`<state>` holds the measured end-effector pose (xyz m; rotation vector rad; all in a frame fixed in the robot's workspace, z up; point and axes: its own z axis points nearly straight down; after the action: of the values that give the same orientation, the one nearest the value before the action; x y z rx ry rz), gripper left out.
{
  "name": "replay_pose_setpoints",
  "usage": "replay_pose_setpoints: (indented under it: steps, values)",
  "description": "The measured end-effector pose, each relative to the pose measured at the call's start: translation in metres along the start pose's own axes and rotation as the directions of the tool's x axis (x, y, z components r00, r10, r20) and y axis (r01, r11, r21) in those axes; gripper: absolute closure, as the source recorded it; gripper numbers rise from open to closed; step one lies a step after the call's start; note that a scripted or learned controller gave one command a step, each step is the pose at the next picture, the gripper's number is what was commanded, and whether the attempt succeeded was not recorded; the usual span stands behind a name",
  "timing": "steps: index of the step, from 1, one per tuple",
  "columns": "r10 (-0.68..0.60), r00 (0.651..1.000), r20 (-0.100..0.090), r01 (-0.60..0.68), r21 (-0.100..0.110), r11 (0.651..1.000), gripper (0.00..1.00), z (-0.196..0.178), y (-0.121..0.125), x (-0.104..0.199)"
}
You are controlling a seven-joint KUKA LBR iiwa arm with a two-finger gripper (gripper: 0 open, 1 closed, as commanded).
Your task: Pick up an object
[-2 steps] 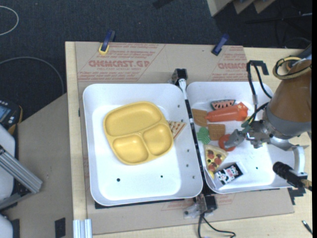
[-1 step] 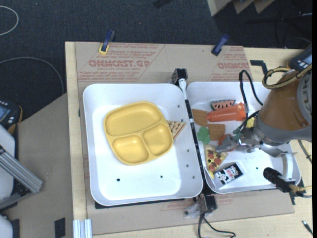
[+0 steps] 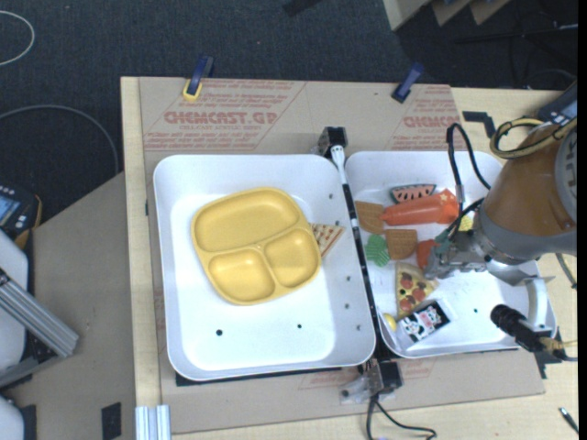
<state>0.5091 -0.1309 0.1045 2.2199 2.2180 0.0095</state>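
Your gripper [image 3: 447, 253] sits low in the right bin [image 3: 477, 324] among the toy foods, just right of the pizza slice [image 3: 413, 289]; its grip state can't be told.

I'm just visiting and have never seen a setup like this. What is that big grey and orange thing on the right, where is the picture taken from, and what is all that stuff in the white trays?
The grey and orange thing is a robot arm, reaching in from the right. At its end sits a gripper, a two-finger claw for picking things up. It is down over the right bin, but from here I cannot tell whether it is open or holding anything.

The picture comes from one fixed camera above the bench, looking down at a slant.

Two shallow white bins sit side by side. The left bin holds a yellow divided plate with a toy waffle piece at its edge. The right bin holds toy food: a watermelon slice, an orange carrot, toast, something green, a pizza slice, plus a small black and white object.
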Motion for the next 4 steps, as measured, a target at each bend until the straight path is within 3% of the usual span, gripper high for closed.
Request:
replay_pose_setpoints:
  steps: [2, 3, 4]
  values:
    - [-0.002, 1.000, 0.004, 0.002, 0.001, 1.000, 1.00, -0.115, 0.003, -0.003]
    - [-0.003, 1.000, 0.000, 0.003, 0.010, 1.000, 1.00, -0.111, -0.009, 0.043]
    - [-0.001, 1.000, 0.000, 0.001, 0.009, 1.000, 1.00, -0.115, -0.019, 0.045]
